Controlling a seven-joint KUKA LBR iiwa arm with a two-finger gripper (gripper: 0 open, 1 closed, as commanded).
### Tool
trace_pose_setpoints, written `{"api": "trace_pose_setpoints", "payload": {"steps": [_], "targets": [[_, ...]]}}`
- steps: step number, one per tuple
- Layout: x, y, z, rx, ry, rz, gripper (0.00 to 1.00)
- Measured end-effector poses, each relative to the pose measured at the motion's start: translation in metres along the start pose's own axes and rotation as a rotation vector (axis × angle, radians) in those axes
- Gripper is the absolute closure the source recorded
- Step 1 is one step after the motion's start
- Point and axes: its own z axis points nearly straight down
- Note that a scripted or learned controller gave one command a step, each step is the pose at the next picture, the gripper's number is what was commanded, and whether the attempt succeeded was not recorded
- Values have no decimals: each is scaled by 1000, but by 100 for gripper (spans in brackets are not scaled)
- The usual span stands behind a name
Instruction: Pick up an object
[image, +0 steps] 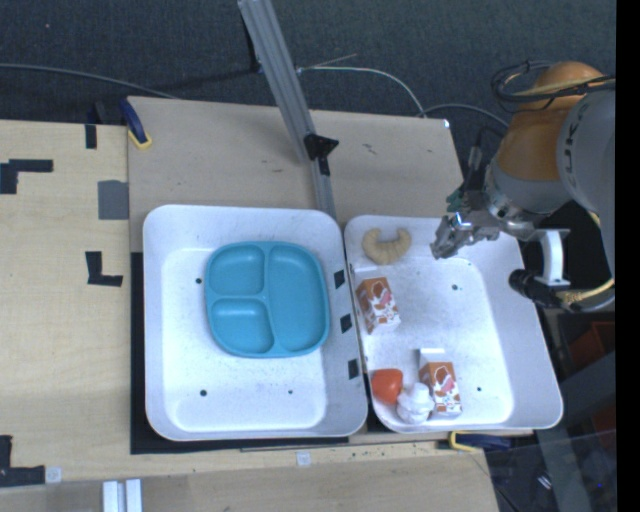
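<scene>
The gripper (450, 240) hangs at the right bin's (500, 330) far edge beside the croissant (386, 244), probably to approach it; fingers' state I cannot tell.

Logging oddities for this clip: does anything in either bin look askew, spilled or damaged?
Nothing looks spilled or broken. The small cartons and lie on their sides at slight angles in the right bin, the second against a red and white item. The croissant and blue divided plate look ordinary.

Tan workbench (230, 160) on dark carpet (120, 50).
A grey metal pole (285, 85) slants overhead; cables (380, 80) trail behind.
</scene>
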Motion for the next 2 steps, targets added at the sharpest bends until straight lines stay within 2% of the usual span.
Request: {"api": "trace_pose_setpoints", "payload": {"steps": [1,2], "targets": [[0,1,-24,2,0,1,100],[63,-10,-29,5,3,-5,100]]}}
